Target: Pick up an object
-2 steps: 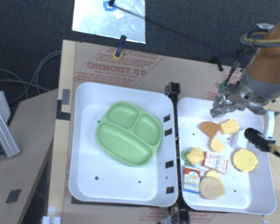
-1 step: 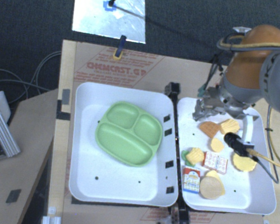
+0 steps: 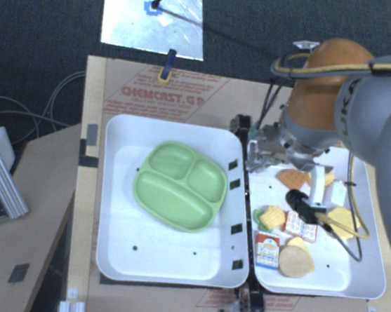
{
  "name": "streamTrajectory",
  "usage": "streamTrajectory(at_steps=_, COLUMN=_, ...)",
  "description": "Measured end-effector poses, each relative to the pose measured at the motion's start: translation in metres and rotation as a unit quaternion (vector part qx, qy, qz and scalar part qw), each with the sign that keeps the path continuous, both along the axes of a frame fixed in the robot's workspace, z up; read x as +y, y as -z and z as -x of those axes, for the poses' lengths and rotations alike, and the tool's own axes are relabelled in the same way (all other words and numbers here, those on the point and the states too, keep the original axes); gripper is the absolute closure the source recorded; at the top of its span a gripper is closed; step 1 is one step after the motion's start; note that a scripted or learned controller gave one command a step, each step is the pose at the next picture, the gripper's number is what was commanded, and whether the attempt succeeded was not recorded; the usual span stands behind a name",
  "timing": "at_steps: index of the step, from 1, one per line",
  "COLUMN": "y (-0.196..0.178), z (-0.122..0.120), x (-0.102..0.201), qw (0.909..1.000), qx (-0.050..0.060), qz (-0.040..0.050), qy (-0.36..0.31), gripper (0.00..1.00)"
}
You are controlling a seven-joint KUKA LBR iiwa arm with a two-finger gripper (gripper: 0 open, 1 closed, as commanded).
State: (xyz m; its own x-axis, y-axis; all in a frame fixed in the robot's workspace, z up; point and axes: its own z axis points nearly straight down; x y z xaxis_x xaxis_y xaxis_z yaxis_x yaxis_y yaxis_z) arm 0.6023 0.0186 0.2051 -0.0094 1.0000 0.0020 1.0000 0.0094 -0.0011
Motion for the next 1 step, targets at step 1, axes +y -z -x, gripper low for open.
streamTrajectory(at_steps=1, y=-0.0195, z=0.0194, x=0.054, qw=1.0, qx=-0.001, qz=-0.0005, qy=-0.001, gripper=1.0)
